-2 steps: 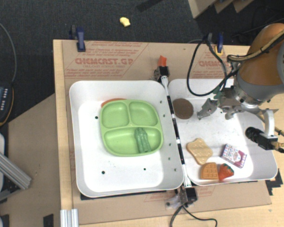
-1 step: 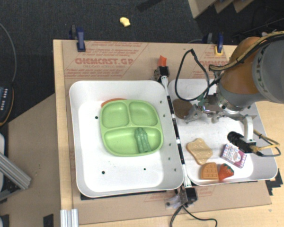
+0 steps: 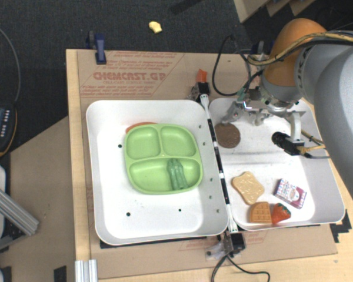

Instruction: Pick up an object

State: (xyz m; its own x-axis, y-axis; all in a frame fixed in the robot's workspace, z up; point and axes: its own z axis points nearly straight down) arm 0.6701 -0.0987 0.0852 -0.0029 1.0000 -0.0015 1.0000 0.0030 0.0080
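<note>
Camera view looks down at a slant on a tabletop (image 3: 135, 75) covered with brown printed board, where two shallow white bins sit side by side, touching along their inner rims. In the left bin (image 3: 106, 204) lies a green divided plate (image 3: 163, 157) with three compartments; a darker green ridged piece (image 3: 176, 174) lies in the large front compartment, toward its right side, and a sliver of something orange-red (image 3: 140, 124) shows under the plate's far edge. The right bin (image 3: 323, 207) holds the loose objects: a round brown cookie-like disc (image 3: 227, 136) near its far left side, a pale tan cracker (image 3: 247, 187) closer to the front, a waffle-patterned orange piece (image 3: 259, 212) touching a red strawberry-like toy (image 3: 280, 212) at the front rim, and a small pink-and-white packet (image 3: 290, 192) just beside them to the right. The grey arm with its orange band (image 3: 294, 40) reaches in from the right over the far end of the right bin, and the gripper (image 3: 265, 107) hangs there, near the brown disc but apart from it (nothing can be seen between its parts, and whether it is open or closed I cannot tell). A dark blocky part (image 3: 284, 141) juts out below the wrist, over the bin floor. On the dark floor beyond the tabletop lies a small yellow scrap (image 3: 155, 26).
</note>
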